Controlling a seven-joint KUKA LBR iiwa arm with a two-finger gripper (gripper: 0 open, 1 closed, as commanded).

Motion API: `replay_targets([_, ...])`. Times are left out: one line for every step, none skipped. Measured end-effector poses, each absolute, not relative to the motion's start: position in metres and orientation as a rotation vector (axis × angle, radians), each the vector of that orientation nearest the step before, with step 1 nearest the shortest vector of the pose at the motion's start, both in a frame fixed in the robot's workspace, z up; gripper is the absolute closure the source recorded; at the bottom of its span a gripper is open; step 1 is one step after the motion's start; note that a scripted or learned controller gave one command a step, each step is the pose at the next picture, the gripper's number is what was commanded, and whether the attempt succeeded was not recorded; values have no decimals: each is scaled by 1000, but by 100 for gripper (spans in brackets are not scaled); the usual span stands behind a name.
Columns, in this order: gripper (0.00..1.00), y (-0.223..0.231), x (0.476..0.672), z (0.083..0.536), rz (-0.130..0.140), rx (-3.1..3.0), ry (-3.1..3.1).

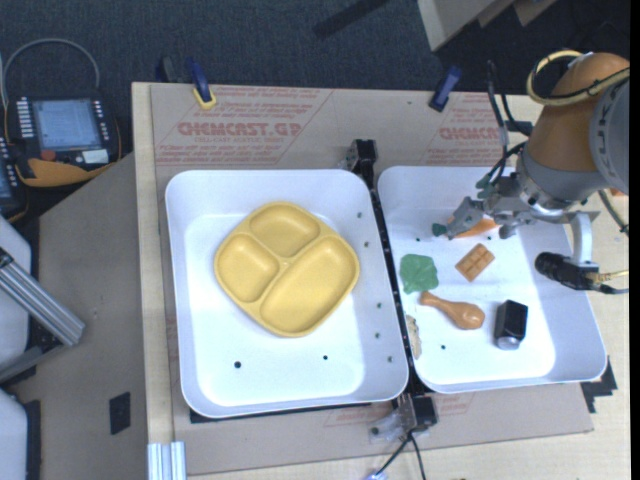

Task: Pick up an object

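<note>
**Closing in on the carrot in the right bin**

Approach stage, by the look of it: gripper (478, 220) low over the far part of the right bin (570, 363), right at the orange carrot (474, 229). Cannot tell how far apart the fingers stand, nor whether anything sits between them. Next likely needed: a firm close, then a straight lift. Nearer in the same bin: brown block (474, 262), green piece (418, 271), drumstick (453, 310), black object (510, 323). Left bin (210, 363) bearing a yellow divided plate (287, 267).

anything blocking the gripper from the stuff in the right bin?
Nothing visible. The gripper is already at the carrot in the right bin. The waffle piece, green leaf, drumstick and black block lie apart, uncovered.
</note>
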State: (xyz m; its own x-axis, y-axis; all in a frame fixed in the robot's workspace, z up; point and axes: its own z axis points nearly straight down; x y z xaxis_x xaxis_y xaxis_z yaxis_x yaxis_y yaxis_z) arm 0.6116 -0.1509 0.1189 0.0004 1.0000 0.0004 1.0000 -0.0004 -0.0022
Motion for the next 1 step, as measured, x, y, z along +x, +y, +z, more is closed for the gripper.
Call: replay_targets([0, -150, 611, 83, 4, -2218, -2219])
